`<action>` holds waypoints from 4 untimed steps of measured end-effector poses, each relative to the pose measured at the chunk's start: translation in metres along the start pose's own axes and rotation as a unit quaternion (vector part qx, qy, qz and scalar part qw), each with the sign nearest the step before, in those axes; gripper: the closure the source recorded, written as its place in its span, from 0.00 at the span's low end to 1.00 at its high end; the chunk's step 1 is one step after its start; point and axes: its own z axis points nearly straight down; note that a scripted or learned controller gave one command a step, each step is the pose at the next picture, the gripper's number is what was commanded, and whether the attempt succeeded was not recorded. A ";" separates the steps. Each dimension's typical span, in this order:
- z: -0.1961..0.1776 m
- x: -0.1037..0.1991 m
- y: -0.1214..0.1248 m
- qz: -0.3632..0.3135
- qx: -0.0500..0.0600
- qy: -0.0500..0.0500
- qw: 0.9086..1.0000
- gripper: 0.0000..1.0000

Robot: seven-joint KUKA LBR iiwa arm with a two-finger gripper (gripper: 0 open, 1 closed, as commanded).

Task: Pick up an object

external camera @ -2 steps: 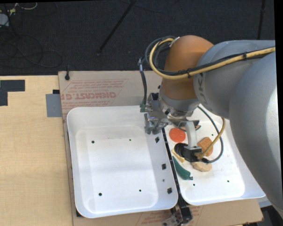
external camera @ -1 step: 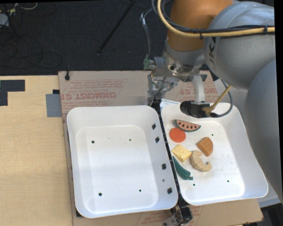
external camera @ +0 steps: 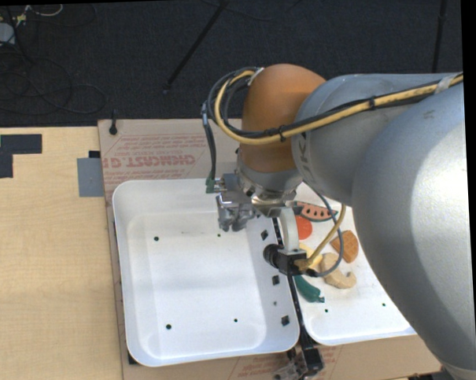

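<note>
Two bins (external camera: 137, 229) adjoin; the pincer (external camera: 233, 217) hovers near their shared edge, grip unclear.

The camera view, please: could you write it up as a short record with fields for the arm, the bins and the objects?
arm: grey, orange band, reaching in from the right
hand: above the left bin's far right part
left bin: white, shallow
right bin: holds the objects, partly hidden by the arm
objects: orange-red piece, tan pieces, green piece
</note>
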 end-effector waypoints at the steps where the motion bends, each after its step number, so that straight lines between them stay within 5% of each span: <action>1: 0.034 -0.003 -0.047 0.003 -0.002 0.000 1.000 1.00; 2: -0.017 0.040 -0.055 0.000 -0.008 0.002 1.000 1.00; 3: 0.020 -0.004 -0.093 0.004 -0.003 -0.001 1.000 1.00; 4: 0.031 0.028 -0.116 0.001 -0.004 0.000 1.000 1.00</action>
